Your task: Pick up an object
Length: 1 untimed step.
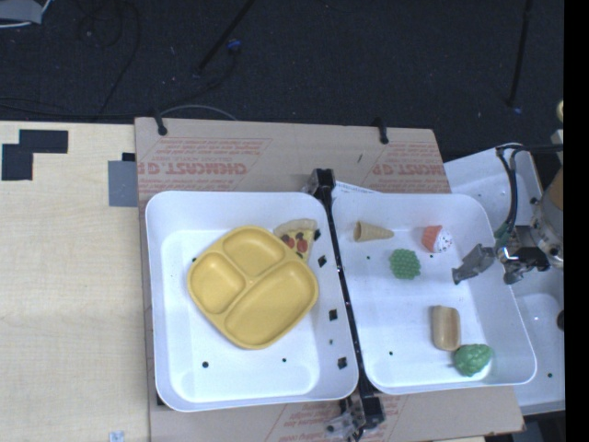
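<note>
The right bin [502, 247] holds several small toys: a tan cone [372, 232], an orange and white piece [435, 239], a green bumpy ball [404, 264], a tan roll [445, 327] and a green leafy lump [472, 359]. My gripper [489, 271] hangs over that bin's right side, to the right of the green ball and above the roll. It is open, with nothing between its fingers; one grey finger [472, 262] points left.
In the left bin [175, 247] lie a yellow divided plate [253, 285] and a pizza slice toy [297, 237] at the plate's far right. A black divider [337, 284] runs between the bins. Cables [512, 191] loop near the arm at the right.
</note>
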Available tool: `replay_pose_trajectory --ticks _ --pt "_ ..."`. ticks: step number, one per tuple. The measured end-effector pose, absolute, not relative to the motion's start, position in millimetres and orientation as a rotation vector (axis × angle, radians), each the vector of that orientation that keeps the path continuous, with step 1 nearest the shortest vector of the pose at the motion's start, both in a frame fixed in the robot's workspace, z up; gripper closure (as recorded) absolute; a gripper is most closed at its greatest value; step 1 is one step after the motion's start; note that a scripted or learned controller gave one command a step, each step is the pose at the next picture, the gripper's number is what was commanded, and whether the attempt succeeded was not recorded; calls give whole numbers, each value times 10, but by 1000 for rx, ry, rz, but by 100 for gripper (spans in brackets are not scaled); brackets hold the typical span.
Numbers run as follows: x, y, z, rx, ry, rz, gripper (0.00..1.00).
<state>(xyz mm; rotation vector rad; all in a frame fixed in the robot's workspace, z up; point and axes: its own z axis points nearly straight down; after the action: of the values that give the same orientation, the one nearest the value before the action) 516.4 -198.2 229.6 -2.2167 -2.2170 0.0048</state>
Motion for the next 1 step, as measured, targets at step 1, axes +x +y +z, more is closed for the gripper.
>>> replay_pose_trajectory --ticks 1 --pt "5228 -1895 1754 -2217 -2216 5 0"
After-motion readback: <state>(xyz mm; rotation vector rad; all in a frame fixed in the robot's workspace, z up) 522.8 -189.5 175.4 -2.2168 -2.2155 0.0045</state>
